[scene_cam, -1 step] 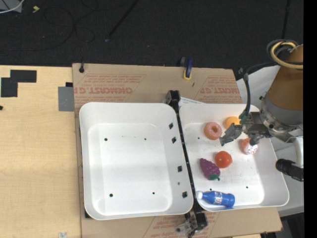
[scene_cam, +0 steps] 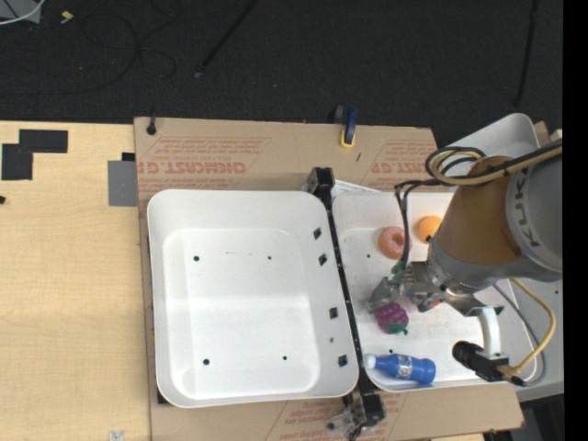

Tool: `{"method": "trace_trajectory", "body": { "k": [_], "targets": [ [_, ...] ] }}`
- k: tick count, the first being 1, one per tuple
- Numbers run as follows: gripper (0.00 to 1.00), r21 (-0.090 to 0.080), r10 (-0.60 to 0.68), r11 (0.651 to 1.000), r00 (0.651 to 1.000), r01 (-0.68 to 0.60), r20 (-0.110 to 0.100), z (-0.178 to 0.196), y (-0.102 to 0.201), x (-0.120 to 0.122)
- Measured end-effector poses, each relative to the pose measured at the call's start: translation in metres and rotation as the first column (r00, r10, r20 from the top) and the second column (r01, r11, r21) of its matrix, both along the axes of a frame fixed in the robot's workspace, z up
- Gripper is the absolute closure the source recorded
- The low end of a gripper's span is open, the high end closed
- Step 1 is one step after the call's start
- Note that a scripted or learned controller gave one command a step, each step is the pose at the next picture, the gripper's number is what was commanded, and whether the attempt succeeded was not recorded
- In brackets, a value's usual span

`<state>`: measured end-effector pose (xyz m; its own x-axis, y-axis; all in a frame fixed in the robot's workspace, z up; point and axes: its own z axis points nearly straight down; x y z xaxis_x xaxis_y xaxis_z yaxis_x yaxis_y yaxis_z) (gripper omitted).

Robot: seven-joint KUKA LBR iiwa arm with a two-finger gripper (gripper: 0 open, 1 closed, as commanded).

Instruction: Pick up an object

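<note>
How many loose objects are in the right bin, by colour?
Pink: 1, the pink ring
Orange: 1, the orange ball
Purple: 1, the purple grape bunch
Blue: 1, the blue bottle
Total: 4, all in the right bin.

The bench is seen from one fixed camera set above it, looking down at a slant. Both bins are taken in whole: the left bin point(scene_cam: 243, 297) lies at the frame's middle, the right bin point(scene_cam: 367, 211) beside it. Dark floor is seen beyond the left bin; the arm point(scene_cam: 496, 223) enters right of it.
</note>
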<state>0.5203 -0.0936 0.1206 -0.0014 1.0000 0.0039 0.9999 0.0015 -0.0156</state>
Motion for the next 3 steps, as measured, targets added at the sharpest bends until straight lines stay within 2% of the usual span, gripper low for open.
{"method": "trace_trajectory", "body": {
  "k": [1, 2, 3],
  "targets": [
    [0.00, -0.005, -0.004, 1.000, 1.000, 0.004, 0.013, -0.035, -0.059, 0.016],
    [0.00, -0.005, 0.000, 1.000, 1.000, 0.000, 0.019, -0.032, -0.072, 0.083],
    [0.00, -0.004, 0.001, 1.000, 1.000, -0.001, 0.017, -0.033, -0.053, 0.115]
  ]
}}
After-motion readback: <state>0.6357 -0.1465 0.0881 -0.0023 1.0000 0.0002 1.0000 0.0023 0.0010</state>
